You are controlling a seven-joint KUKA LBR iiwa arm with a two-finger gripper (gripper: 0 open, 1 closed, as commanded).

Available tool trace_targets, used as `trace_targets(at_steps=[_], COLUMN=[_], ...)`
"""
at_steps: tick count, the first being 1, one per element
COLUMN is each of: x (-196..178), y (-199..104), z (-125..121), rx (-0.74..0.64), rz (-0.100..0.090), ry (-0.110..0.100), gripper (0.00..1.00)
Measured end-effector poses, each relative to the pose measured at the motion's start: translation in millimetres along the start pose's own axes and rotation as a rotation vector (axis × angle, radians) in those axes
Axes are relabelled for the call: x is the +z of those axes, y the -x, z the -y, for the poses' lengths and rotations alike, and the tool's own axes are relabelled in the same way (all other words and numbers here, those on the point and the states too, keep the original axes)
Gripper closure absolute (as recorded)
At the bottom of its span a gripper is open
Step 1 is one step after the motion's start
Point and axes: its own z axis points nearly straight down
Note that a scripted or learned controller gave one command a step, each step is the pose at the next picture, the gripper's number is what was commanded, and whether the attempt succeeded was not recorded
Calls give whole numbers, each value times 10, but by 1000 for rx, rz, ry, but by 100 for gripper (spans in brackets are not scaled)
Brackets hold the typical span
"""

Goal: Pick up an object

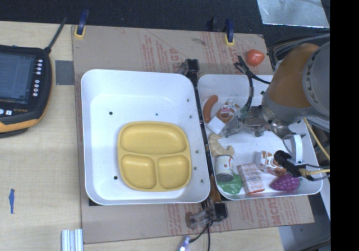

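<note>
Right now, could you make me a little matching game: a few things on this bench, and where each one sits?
Things:
1. yellow divided tray
2. purple grapes
3. hot dog
4. red tomato

Places:
A. right bin, near-right corner
B. on the cardboard beyond the right bin
C. left bin
D. right bin, far-left part

Pairs: 1-C, 2-A, 3-D, 4-B

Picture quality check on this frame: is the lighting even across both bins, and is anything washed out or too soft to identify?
Camera view: the left bin is bright, near washed out along its upper floor, with soft shading around the yellow tray; the right bin is dimmer under the arm. The gripper and the small items by it are soft, their labels unreadable.
</note>
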Motion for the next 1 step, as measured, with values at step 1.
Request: trace_targets(at_steps=[1], x=[-7], y=[-58], z=[-638], rx=[0], rz=[1], ry=[1], gripper=[0])
